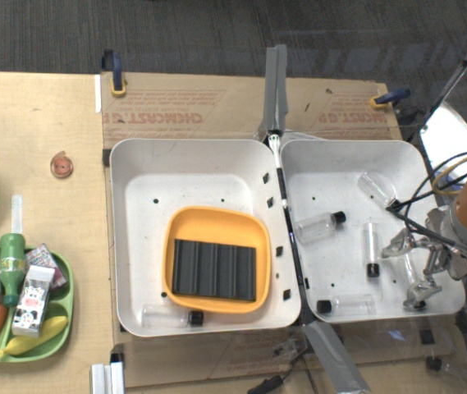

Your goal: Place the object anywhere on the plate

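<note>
A yellow square plate (pixel 217 220) lies in the left bin (pixel 135 220). A black ridged block (pixel 214 269) rests flat on the plate and covers most of its middle. My gripper (pixel 409 271) hangs low over the right side of the right bin (pixel 340 162), far from the plate. Its two metal fingers (pixel 397 245) are spread apart, open, with nothing held between them. The grey arm with its orange band enters at the right edge.
Several clear vials with black caps lie in the right bin, such as one (pixel 319 224) near its left wall and one (pixel 370 249) close to the gripper. Another vial (pixel 171 317) lies at the left bin's front edge. A green tray of toy food (pixel 20 310) sits far left.
</note>
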### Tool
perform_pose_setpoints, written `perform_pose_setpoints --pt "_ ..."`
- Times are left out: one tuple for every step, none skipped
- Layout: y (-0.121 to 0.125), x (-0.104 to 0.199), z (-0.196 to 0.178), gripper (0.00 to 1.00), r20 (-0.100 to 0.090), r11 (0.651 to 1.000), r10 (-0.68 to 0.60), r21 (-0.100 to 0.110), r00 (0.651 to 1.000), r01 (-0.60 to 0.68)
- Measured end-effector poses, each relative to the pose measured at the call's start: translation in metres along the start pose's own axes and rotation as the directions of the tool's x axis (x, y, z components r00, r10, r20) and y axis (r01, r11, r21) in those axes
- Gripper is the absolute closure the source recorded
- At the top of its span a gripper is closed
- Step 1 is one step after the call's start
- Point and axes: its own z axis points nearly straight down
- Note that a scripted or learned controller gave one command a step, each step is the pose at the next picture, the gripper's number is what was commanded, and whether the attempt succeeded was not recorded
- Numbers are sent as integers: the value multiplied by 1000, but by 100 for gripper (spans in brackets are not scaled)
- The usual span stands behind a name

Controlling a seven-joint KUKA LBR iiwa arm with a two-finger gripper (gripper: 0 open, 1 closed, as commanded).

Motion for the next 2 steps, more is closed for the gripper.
perform_pose_setpoints --pt "-1 -5 0 0 1 997 74 0 997 -74" --pt "-3 -10 -201 0 2 988 151 2 988 -151"
